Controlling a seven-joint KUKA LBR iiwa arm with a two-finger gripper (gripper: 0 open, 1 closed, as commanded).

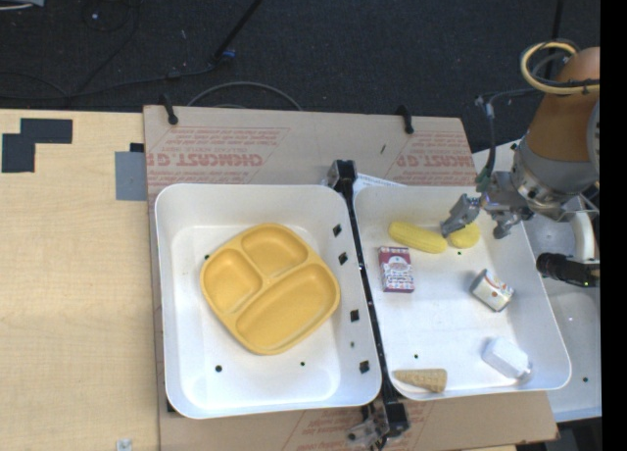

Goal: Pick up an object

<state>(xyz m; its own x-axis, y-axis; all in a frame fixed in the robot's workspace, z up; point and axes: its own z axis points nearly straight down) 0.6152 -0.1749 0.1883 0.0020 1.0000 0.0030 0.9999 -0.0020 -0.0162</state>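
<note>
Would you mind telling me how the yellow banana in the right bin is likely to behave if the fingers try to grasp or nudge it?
The banana looks rounded and smooth, so it may slip or roll sideways rather than stay put. It lies flat on the right bin, so tipping seems unlikely. A yellow piece sits near its end under the gripper, so a push could shift both.

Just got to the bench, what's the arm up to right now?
The gripper is low over the right bin, by the yellow banana-shaped pieces, with its fingers spread and nothing between them. The red box, small grey item, white block and tan wedge lie loose. The yellow tray is in the left bin.
</note>
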